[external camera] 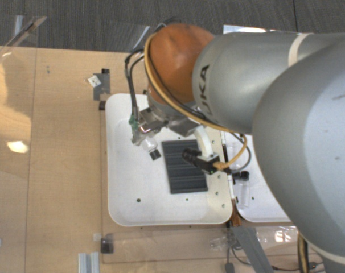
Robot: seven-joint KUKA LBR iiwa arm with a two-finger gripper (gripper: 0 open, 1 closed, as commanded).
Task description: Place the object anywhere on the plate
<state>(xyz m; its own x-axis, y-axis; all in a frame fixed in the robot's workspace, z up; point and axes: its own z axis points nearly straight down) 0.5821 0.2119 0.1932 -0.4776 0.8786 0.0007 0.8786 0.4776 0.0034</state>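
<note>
A dark grey ribbed rectangular plate point(181, 175) lies flat in the middle of the left white bin point(132, 198). A small black block point(154, 153) sits on the bin floor just off the plate's upper left corner, not on the plate. My gripper point(143, 134) hangs over the bin's upper middle, a little above and to the left of the block. The big grey arm with its orange band covers the plate's upper right edge and most of the right side of the view.
Part of the right white bin point(263, 209) shows under the arm. Small black brackets stand on the wooden bench at the left bin's upper left point(103, 84) and lower left point(106, 244).
</note>
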